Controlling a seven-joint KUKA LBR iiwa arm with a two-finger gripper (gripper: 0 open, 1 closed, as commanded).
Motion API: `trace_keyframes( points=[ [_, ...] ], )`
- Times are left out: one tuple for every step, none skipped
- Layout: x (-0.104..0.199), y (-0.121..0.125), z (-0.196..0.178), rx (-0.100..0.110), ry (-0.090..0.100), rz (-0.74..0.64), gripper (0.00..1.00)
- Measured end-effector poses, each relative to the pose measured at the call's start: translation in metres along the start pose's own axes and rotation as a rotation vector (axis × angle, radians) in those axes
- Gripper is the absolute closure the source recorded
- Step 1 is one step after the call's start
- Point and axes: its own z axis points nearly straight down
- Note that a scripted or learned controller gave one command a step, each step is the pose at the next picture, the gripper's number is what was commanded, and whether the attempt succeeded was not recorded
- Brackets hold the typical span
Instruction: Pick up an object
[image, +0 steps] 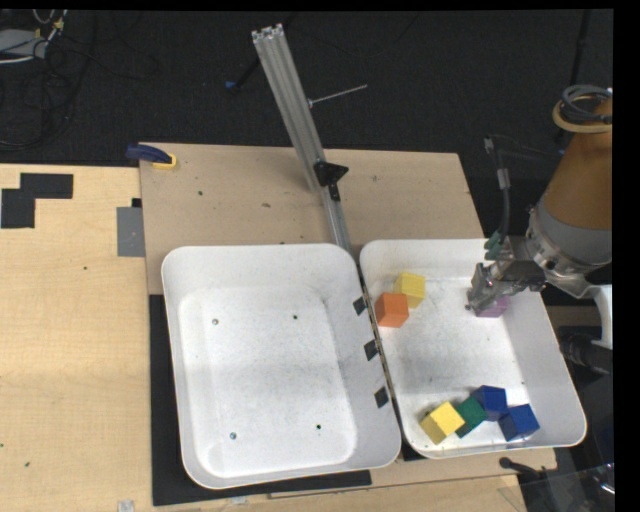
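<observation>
Blocks sit in the right bin (560, 400), and that is where you should look for the work at hand. In the camera view the arm (580, 200) reaches in from the right, and its end effector (490, 292) hangs low over the far right part of that bin, right at a small purple block (491, 307). The purple block shows just beneath and beside the dark fingertips, but you cannot tell from this slant whether it lies between them or merely beside them, and you cannot tell whether the end effector is released or clenched.

To its left, an orange block (391, 310) and a yellow block (410, 288) sit touching each other near the bin's left wall. At the near edge a cluster gathers: another yellow block (440, 422), a green block (468, 414), and two blue blocks (492, 400), packed close together. The left bin (190, 300) lies beside it on the table (70, 350).

Judging by the pose, you are at the grasp step, with the purple block as the likely target. The next move calls for confirming that the fingers straddle the block, closing on it, then lifting straight up. Watch the bin's right wall, which stands near, and a block that small could slip or be nudged aside.
</observation>
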Motion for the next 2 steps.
trace_keyframes(
  points=[
    [0.039,0.017,0.008,0.001,0.001,-0.001,1.0],
    [0.083,0.044,0.031,0.002,0.0,-0.002,1.0]
  ],
)
